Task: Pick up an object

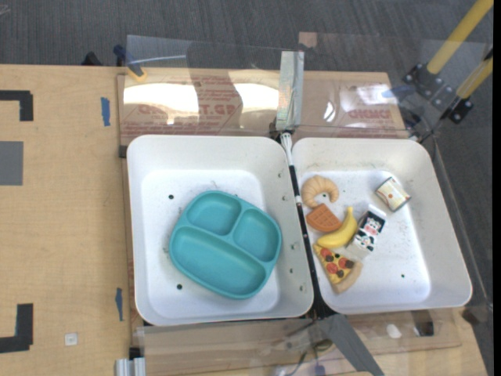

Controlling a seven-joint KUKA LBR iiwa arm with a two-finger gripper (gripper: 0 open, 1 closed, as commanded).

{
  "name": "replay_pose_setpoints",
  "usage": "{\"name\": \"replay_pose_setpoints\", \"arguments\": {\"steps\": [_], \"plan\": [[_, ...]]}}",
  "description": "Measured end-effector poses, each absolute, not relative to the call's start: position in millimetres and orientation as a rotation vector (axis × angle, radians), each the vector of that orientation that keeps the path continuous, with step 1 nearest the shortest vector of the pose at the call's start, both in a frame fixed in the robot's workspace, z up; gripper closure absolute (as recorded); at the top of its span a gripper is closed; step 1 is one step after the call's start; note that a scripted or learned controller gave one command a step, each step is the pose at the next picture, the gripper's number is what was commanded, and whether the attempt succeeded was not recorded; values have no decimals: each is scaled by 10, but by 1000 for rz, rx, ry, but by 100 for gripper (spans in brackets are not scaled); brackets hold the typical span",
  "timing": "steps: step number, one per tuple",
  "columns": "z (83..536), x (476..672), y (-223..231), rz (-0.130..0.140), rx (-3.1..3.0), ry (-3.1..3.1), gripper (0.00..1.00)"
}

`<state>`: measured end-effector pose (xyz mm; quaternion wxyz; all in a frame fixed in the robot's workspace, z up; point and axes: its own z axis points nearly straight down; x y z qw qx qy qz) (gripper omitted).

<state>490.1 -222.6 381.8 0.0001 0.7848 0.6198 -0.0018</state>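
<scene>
Pincer state: can't tell; best target looks like the small cream box-shaped toy (392, 193), lying well apart from the yellow plastic banana (340, 230) cluster in the right white bin (438, 210)—descend straight.

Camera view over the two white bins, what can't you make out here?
- Small black and white carton, camera view: print too small to read.
- Small tan box, camera view: label too small to read.
- Orange wedge-shaped toy, camera view: partly covered by the yellow toy banana.
- Yellow-armed stand, camera view: cut off by the top edge.
</scene>
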Motion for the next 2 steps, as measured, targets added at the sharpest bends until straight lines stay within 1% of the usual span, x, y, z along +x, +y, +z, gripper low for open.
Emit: {"name": "replay_pose_setpoints", "arguments": {"steps": [1, 2], "plan": [[3789, 4808, -2127, -8, 2635, 1718, 100], [3844, 4812, -2079, -7, 2910, 1182, 100]]}}
